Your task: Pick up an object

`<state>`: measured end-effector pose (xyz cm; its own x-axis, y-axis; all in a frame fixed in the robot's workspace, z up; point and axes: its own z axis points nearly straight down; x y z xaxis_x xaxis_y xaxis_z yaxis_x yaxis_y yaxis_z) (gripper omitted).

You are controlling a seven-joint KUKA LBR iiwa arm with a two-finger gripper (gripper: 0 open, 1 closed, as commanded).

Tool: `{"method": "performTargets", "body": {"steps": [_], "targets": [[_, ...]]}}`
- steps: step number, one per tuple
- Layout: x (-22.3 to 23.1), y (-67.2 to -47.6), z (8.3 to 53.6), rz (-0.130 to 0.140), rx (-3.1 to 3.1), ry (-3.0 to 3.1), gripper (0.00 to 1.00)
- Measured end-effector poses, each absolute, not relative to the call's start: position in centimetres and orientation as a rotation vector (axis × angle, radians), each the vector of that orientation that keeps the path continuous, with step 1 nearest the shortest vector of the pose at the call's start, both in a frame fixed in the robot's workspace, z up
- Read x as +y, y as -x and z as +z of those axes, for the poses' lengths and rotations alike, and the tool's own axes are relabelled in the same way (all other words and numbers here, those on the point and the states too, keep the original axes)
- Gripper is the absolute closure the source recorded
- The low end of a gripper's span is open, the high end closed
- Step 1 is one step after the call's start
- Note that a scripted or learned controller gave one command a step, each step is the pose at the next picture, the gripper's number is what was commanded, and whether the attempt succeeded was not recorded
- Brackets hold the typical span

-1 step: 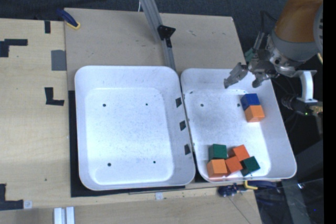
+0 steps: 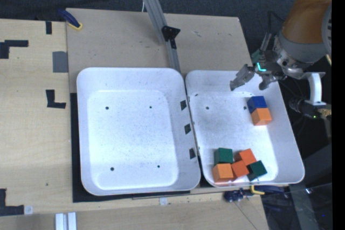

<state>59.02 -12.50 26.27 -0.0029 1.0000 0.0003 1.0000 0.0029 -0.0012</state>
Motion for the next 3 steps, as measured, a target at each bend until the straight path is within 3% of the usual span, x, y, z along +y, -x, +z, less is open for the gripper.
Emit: {"method": "performTargets", "body": {"steps": [3], "targets": [[-13.7, -57.5, 10.0, 0.010, -2.218, 2.216, 0.00]]}}
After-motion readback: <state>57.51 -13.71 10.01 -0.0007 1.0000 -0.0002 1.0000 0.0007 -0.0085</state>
